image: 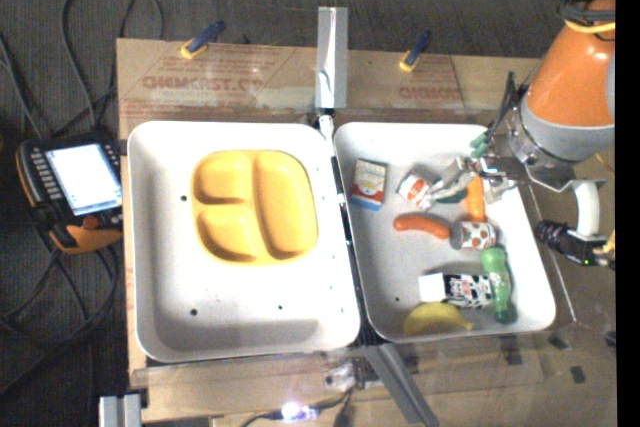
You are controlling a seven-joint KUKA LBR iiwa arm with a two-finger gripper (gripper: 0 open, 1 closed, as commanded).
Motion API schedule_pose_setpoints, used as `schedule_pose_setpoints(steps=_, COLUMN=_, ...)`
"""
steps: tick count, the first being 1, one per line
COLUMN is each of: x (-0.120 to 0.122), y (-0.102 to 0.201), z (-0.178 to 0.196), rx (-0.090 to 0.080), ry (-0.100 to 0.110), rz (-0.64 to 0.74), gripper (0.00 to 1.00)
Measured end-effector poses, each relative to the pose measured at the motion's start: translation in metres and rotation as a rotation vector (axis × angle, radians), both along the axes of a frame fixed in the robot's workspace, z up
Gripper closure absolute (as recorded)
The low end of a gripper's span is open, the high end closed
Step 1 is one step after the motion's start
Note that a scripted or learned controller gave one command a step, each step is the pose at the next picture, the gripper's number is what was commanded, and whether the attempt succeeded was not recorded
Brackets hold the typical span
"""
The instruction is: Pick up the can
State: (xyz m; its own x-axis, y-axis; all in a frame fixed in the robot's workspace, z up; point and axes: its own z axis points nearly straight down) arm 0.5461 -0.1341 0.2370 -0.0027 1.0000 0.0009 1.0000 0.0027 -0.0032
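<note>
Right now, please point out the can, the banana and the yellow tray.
can [476, 235], camera view, on its side wall.
banana [437, 318], camera view, on its middle.
yellow tray [285, 200], camera view, on the right compartment.

Faint red print on cardboard sheet [215, 85], blurred; nothing legible.

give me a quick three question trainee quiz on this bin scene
1. True or false: the yellow plastic divided tray lies in the right white bin.
2. What lies nearest the small grey and red metal can? A) yellow banana B) green plastic bottle C) small red and white carton
3. Fill in: the end effector is over the right bin's ____ part, far or near.

Key: 1 false, it lies in the left white bin. 2 B. 3 far.
</note>
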Motion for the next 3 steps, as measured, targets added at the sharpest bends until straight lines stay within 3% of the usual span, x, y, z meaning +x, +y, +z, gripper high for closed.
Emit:
schedule_pose_setpoints(steps=1, x=0.040, y=0.004, z=-0.044, rx=-0.003, ry=0.000, rz=0.004, gripper=0.00)
schedule_pose_setpoints(steps=2, x=0.071, y=0.007, z=-0.132, rx=-0.001, ry=-0.010, rz=-0.053, gripper=0.00)
schedule_pose_setpoints(steps=3, x=0.071, y=0.008, z=-0.124, rx=0.001, ry=-0.006, rz=-0.051, gripper=1.00)
